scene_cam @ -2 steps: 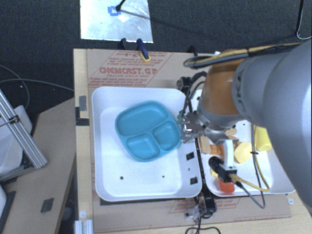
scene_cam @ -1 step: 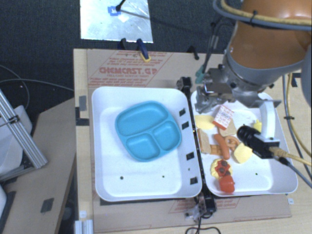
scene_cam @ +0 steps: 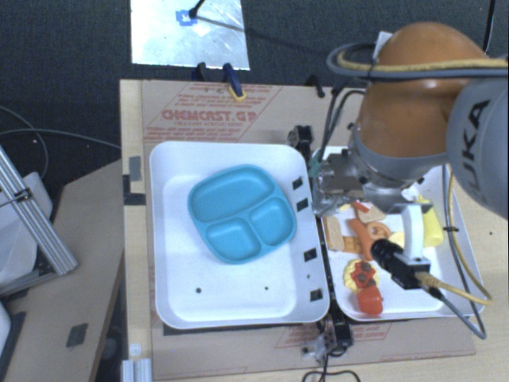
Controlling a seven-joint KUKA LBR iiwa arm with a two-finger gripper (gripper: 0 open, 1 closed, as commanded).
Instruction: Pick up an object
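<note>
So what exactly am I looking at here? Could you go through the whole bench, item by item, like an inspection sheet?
Surface: two shallow white bins side by side, left bin and right bin, on a board with red print.
Job's things: small toy foods in the right bin, including a red piece, an orange piece and a yellow piece.
Clutter: blue divided plate in the left bin.
Hand: hidden under the arm's orange band, over the right bin.
Cables: black and yellow cables loop along the arm.
Surroundings: shiny sheet on dark carpet behind.
</note>
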